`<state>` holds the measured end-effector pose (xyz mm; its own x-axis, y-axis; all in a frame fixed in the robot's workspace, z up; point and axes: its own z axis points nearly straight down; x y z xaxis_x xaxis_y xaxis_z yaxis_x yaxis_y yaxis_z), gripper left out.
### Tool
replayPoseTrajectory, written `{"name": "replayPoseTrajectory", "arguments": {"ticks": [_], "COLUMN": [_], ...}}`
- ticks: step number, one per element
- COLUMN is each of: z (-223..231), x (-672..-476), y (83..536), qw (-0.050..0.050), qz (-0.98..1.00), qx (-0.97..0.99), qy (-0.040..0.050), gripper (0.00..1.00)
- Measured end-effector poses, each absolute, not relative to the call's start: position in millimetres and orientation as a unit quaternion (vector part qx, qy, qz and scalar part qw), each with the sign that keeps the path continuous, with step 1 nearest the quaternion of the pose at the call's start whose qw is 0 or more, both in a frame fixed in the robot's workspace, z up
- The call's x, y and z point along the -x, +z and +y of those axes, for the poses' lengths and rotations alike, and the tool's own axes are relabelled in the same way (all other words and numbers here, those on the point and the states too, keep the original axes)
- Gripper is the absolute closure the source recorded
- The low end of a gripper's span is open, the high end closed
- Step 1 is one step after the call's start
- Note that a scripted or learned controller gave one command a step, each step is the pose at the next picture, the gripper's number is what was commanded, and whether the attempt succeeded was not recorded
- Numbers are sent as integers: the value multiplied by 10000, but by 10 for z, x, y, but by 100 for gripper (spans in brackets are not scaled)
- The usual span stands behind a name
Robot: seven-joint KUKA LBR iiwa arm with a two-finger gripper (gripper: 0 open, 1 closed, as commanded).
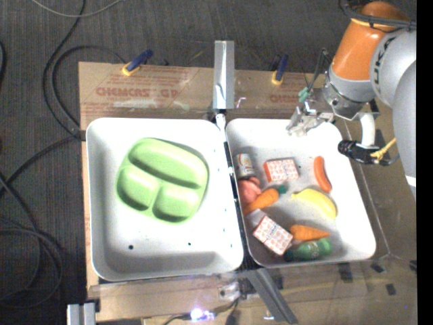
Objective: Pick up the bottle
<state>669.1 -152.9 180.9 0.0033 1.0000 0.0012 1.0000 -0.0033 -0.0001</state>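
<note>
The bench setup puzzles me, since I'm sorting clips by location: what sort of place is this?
Probably a robotics lab's grasping test bench, not a kitchen. Two white bins sit on a clamped board, the right bin holds toy food such as a carrot and a green bottle, and loose cables run over carpet.

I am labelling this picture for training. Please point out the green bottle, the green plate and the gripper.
green bottle [310, 249], camera view, middle of its body.
green plate [162, 179], camera view, centre ridge between its compartments.
gripper [302, 124], camera view, between its fingertips.
</note>
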Motion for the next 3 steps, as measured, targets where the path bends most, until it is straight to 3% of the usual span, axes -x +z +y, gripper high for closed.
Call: {"name": "replayPoseTrajectory", "arguments": {"ticks": [1, 2, 3], "z": [-2145, -2231, -2228], "x": [-6708, -6689, -6691], "y": [892, 1485, 2536], "qw": [-48, -14, -8], "qz": [-7142, -7361, -7542], "qx": [7000, 6769, 6566], "qy": [-11, 14, -3], "gripper": [100, 100, 100]}}
